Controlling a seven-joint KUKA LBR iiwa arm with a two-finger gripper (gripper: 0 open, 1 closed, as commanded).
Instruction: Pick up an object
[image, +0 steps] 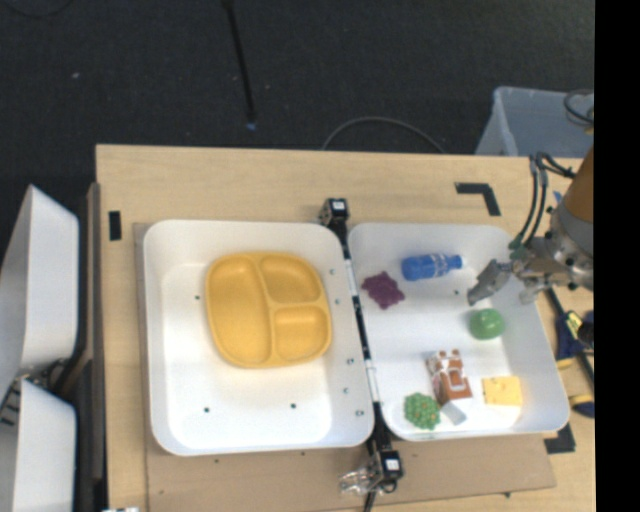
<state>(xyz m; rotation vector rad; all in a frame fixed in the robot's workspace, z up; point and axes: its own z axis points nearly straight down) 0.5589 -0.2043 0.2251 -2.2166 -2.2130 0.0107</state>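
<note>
Nothing is held yet: gripper (512, 280), jaws spread, hovers at frame right above green ball (487, 323); next, descend and close.

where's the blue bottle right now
The blue bottle lies on its side near the far edge of the right bin, just right of the purple piece and left of the pincer.
</note>
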